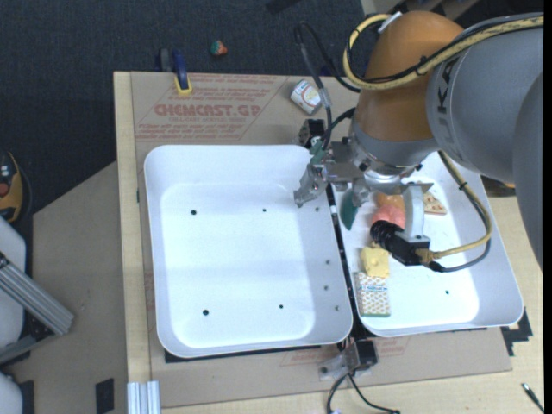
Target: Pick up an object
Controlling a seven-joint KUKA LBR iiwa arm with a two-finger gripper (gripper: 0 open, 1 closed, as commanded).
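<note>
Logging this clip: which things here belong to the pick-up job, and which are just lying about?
Job:
tool above the bins' shared edge
right bin
yellow block
patterned packet
pink item

Lying about:
left bin
blue clamp
small ball on carpet

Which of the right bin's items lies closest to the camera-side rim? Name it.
The patterned packet, lying flat just below the yellow block; the pink object and cracker-like piece lie farther back.

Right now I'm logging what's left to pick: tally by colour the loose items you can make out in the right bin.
Yellow: 1, a block
Green patterned: 1, a flat packet
Teal: 1, a piece beside the wrist
Pink-red: 1, an object
Tan: 1, a printed card
Total: 5; the arm may hide more.
</note>
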